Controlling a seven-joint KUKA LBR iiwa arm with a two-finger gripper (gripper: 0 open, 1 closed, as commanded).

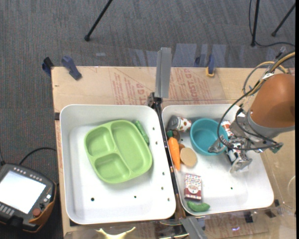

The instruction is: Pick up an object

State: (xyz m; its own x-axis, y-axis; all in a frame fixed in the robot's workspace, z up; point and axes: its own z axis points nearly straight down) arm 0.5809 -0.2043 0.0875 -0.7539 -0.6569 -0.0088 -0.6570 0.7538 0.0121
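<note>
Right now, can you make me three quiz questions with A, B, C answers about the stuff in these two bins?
1. Where is the green divided plate?
A. left bin
B. right bin
C. the floor

2. What colour is the bowl?
A. red
B. teal blue
C. yellow

3. How does the carrot lie?
A. standing upright
B. inside the bowl
C. flat by the right bin's left wall

Answers: 1 A, it fills the left bin. 2 B, the bowl is teal blue. 3 C, it lies lengthwise along the wall of the right bin.

Even bright light, soft shadows, sharp
</note>
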